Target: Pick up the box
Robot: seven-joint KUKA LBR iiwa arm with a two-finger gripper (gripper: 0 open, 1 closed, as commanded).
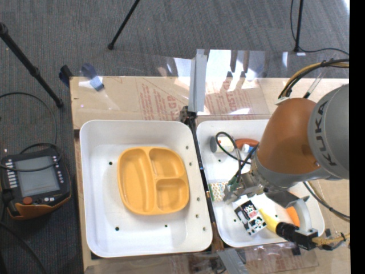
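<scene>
Box [251, 216], small, white with black print, tilted, near front of right bin [228, 236], just under arm's wrist. Largest to smallest: grey carpet [171, 21] with tripod legs; wooden bench [131, 99]; arm [302, 144], orange band over right bin; left bin [97, 221] with yellow divided plate [153, 179]; handheld control screen [33, 178] on floor at left. Gripper [242, 187] low beside box, finger state cannot tell, nothing seen held. Small clutter, black cable [225, 138] also in right bin.

"kuka" lettering on grey arm [333, 141]; red print on bench [154, 101] unreadable.
</scene>
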